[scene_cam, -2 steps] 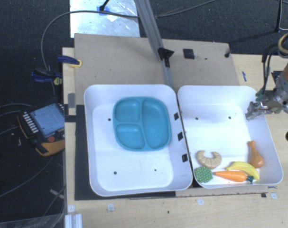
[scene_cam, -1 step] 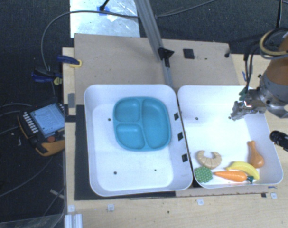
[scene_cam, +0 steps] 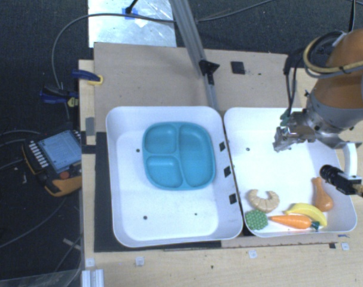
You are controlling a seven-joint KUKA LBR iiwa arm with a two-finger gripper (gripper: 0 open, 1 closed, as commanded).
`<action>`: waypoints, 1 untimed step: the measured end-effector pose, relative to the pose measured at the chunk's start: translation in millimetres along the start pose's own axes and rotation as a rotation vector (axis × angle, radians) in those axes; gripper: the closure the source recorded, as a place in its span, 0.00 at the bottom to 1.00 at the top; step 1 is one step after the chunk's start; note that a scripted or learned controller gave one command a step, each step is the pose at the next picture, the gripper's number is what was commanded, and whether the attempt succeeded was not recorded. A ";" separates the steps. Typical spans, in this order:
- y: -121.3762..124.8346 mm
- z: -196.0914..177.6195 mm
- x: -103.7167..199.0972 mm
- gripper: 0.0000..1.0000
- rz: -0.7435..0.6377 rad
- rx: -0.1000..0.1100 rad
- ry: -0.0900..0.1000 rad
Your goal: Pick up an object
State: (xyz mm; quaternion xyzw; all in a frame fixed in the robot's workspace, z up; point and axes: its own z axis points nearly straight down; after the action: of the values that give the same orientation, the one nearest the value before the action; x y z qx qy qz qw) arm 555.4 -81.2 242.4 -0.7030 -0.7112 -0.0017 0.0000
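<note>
camera view: gripper [scene_cam: 284, 140] above right bin [scene_cam: 253, 160], grip state I cannot tell | croissant [scene_cam: 264, 200], broccoli [scene_cam: 256, 220], carrot [scene_cam: 292, 221], banana [scene_cam: 307, 211], brown pear-like piece [scene_cam: 322, 195] at near edge | blue divided plate [scene_cam: 179, 155] in left bin [scene_cam: 124, 184] | arm hides far right corner

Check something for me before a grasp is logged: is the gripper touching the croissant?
Apart. The camera view shows the gripper up the right bin, with bare white floor between it and the croissant.

two white bins [scene_cam: 169, 235], one blue plate [scene_cam: 179, 155], five toy foods [scene_cam: 292, 221]
</note>
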 end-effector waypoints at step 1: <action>-3.8 -5.7 57.1 1.00 0.000 0.000 -0.001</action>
State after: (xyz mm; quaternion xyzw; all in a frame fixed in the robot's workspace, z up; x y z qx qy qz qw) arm 550.9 -24.2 248.1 -0.7031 -0.7111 -0.0015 -0.0003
